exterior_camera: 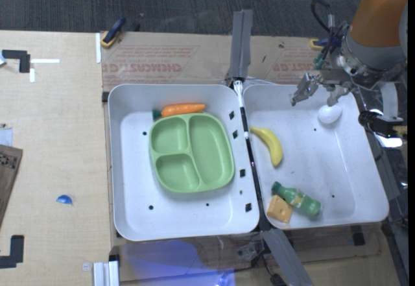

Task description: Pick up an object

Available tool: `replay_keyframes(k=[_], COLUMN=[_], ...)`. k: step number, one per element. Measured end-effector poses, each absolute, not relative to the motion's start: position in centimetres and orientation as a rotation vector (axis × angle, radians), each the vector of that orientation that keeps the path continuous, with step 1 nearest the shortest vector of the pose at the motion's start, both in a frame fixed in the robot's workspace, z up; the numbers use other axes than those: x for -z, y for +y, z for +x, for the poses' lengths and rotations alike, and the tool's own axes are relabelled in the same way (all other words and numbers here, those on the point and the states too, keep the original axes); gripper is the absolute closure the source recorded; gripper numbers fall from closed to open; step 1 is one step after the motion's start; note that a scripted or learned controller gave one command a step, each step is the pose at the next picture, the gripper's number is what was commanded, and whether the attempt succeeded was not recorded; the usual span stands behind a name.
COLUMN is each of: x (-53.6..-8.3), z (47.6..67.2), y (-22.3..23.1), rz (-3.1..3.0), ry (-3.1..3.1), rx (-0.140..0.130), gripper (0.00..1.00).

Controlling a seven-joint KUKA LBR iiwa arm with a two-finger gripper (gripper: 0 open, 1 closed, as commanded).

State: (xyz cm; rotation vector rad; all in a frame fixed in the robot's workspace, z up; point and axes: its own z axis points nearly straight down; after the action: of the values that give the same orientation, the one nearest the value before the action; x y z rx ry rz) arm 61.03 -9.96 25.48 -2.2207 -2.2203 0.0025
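In the right bin lie a yellow banana, a green bottle, a tan sponge-like block and a small white object near the back right. My gripper hangs over the back of the right bin, just left of and above the white object. Its fingers are spread apart with nothing between them. The left bin holds a green divided plate and an orange carrot behind it.
A grey divider post stands between the bins at the back. Cardboard lies behind the left bin. A blue-yellow clamp sits on the bench's back edge. A small blue piece rests on the wooden bench at left.
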Motion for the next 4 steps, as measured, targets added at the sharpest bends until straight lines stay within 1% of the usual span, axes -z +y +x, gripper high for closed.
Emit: replay_keyframes(k=[1,2,3,4], x=[-19.0,-12.4,-9.1,-9.9], z=[56.4,56.1,56.7,56.7], y=[-4.7,-10.0,-9.8,-9.9], rz=[-2.247,-2.219,-2.245,-2.249], ry=[-2.192,-2.220,-2.194,-2.189], rx=[-0.005,-0.004,-0.004,-0.005], gripper=[0.00,0.00,0.00,1.00])
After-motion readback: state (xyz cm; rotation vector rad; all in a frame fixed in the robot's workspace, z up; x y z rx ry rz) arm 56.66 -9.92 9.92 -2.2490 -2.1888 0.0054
